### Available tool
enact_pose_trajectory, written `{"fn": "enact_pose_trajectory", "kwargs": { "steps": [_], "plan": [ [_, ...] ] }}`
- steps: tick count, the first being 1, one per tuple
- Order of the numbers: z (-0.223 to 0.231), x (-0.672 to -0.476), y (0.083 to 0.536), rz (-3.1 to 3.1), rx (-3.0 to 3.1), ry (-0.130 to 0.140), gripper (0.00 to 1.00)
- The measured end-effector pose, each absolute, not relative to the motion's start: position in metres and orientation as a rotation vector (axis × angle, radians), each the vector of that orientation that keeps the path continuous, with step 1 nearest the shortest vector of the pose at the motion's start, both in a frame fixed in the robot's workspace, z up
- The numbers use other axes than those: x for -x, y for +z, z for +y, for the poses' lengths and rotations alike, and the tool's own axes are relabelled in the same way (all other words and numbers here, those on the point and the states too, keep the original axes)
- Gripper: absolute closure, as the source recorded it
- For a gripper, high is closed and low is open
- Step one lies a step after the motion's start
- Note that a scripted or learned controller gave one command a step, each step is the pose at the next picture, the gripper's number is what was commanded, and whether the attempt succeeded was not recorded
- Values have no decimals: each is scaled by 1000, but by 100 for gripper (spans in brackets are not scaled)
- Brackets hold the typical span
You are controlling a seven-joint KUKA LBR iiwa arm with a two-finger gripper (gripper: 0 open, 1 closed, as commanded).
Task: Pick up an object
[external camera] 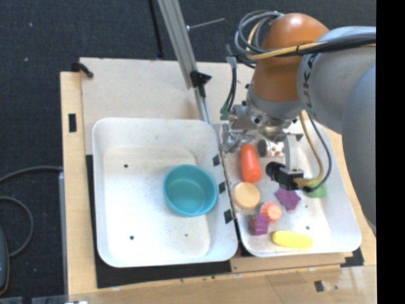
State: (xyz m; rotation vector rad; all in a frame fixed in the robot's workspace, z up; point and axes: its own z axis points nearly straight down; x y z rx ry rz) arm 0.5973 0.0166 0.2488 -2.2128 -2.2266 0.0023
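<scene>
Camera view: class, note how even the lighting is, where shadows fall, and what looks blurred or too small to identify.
Camera view: light is soft and even, no harsh glare on the shallow white left bin; the round blue bowl casts a faint shadow; the grey arm's orange wrist band shows a mild sheen; the gripper area is cluttered and soft, small items beside the orange carrot-shaped toy hard to identify.

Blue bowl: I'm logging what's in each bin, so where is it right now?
In the camera view the blue bowl sits alone in the left bin, near its right wall, just across from the orange carrot-shaped toy in the right bin.
</scene>
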Motion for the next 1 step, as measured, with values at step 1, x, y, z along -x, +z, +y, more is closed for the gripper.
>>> {"fn": "enact_pose_trajectory", "kwargs": {
  "steps": [1],
  "plan": [
    [75,-595,239,-2227,2210,3,100]
  ]
}}
